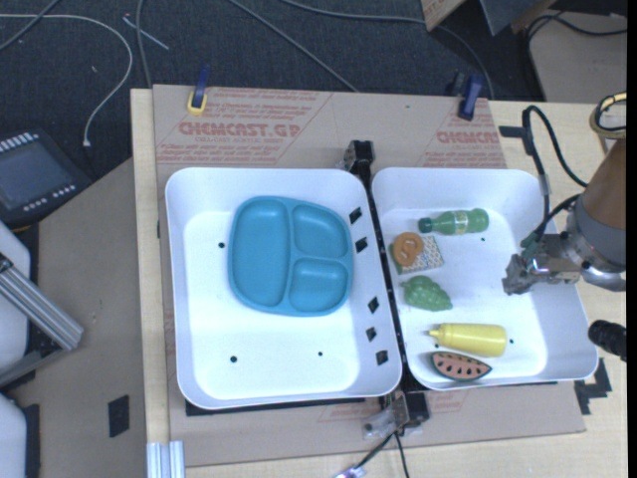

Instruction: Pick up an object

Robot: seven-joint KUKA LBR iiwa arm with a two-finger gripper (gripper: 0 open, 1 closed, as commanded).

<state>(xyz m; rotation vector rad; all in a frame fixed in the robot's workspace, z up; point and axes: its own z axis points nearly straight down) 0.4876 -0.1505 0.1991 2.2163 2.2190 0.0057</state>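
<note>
The right shallow white bin (518,192) holds five small things: a green plastic bottle (456,223) at the far side, a round brown toy pastry on a speckled square (413,252) to its left, a green toy grape bunch (426,293) in the middle, a yellow plastic bottle (469,339) lying nearer, and a toy watermelon slice (461,368) at the near rim. The pincer (519,276) hovers over this bin's right part, gripping nothing. The left shallow white bin (199,297) holds a blue divided plastic plate (291,256).
</note>
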